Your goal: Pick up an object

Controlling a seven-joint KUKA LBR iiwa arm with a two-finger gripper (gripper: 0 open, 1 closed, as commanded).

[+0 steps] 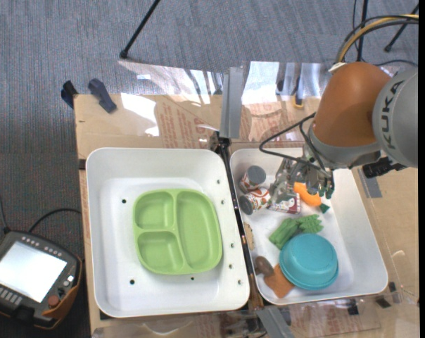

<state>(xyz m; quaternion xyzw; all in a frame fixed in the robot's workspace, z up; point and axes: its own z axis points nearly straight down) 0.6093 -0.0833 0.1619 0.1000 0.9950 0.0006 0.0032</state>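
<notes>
On the tabletop (pixel 114 129), the left bin (pixel 103 182) holds a green divided plate (pixel 177 231), while in the right bin (pixel 360 238) the arm's hand (pixel 304 185) hangs low over a small carton (pixel 286 203) beside a can (pixel 255 180), orange carrot (pixel 309 196), teal bowl (pixel 309 260) and green leafy toy (pixel 295 229).

orange item (pixel 309 196) half hidden under gripper (pixel 305 182)

Smooth light-green three-compartment plastic tray (pixel 177 231), satin sheen. Right of it, glossy teal plastic bowl (pixel 309 260). Both white plastic bins (pixel 107 182) smooth, semi-gloss. Brown cardboard sheet (pixel 128 122) behind tray, shiny clear film over it. Grey carpet floor (pixel 51 34), matt, ribbed.
</notes>
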